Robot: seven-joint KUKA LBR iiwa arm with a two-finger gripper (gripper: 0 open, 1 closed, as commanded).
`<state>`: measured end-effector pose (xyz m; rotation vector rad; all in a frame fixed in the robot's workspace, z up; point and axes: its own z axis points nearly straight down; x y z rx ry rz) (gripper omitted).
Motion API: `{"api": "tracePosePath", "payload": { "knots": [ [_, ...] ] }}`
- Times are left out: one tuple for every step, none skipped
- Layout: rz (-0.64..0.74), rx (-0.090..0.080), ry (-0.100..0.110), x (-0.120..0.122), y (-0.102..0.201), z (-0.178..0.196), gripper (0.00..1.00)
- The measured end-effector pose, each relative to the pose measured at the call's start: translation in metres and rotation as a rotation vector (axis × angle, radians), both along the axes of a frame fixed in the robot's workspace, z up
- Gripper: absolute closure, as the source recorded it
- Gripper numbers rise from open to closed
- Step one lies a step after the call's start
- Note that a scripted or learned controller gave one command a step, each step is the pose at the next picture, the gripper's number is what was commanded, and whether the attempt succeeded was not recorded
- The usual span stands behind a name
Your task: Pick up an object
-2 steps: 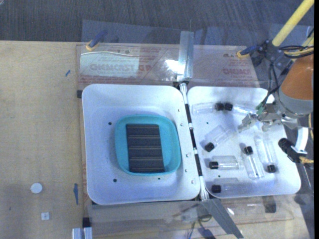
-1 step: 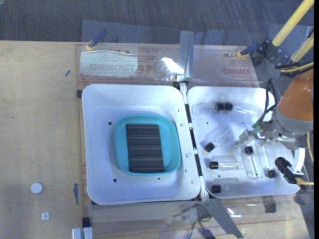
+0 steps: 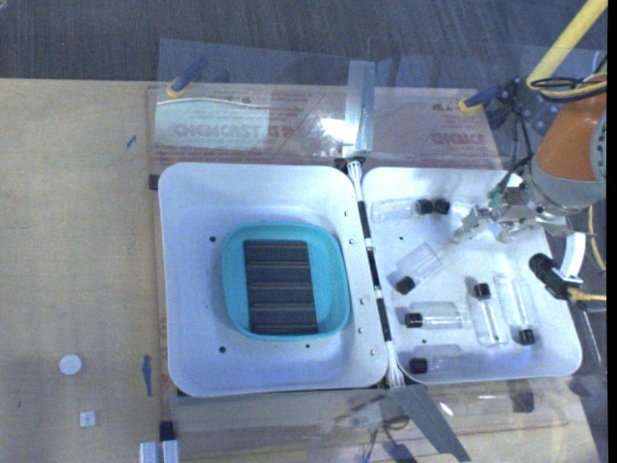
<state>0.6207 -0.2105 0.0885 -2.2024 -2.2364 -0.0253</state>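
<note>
Several clear vials with black caps lie scattered in the right bin [image 3: 569, 355]. One vial [image 3: 416, 207] lies near the bin's far edge, another [image 3: 420, 262] lies tilted near the middle, and one [image 3: 432, 317] lies below it. Two more vials [image 3: 485, 309] [image 3: 519, 311] lie side by side at the right, and one [image 3: 431, 363] lies at the near edge. My gripper [image 3: 474, 224] hangs low over the bin's far right part, pointing left. It is just right of the far vial, and I see no vial in it.
The left bin [image 3: 183, 258] holds a teal tray [image 3: 234, 287] with a dark ribbed block [image 3: 280, 285] in it. The arm's orange band [image 3: 569, 148] and cables crowd the right bin's far right corner. A small white disc [image 3: 70, 363] lies on the bench at the left.
</note>
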Motion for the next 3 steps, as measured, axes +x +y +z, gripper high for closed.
{"api": "tracePosePath", "payload": {
  "knots": [
    [0.01,-0.012,0.003,-0.041,0.009,-0.001,0.0],
    [0.036,-0.009,0.004,-0.003,0.006,-0.002,0.0],
    [-0.002,-0.012,0.007,-0.055,0.027,-0.001,0.0]
  ]
}}
